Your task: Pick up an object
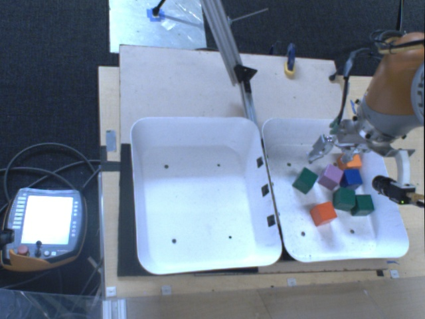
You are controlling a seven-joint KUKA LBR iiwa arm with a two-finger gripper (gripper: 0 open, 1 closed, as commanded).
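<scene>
While the arm (393, 88) reaches in from the right, layout reads off the right bin (292, 244) as landmark. Far left of it, off the bench, a teach pendant (41, 228) with a lit screen and black cable loop. Just left of the right bin, touching along the shared edge, the left bin (149, 244), white, a few small dark dots on its floor. Behind the seam between them, a slanted metal pole (222, 32) with a black clamp. Behind the right bin on the board, a blue-and-yellow clamp (290, 60).

Inside the right bin, blocks cluster in its right half: dark green cube (305, 180) leftmost, slightly apart; orange cube (323, 213) nearest the front; purple cube (331, 177) in the middle; blue cube (352, 177) just right of purple; two green cubes (353, 201) touching each other below blue. A second orange block (352, 160) sits at the back of the cluster, partly covered by the gripper (332, 146).

Gripper hovers over the back of the cluster, above that orange block; cannot tell if its claw is open or closed, nothing visibly held.
</scene>
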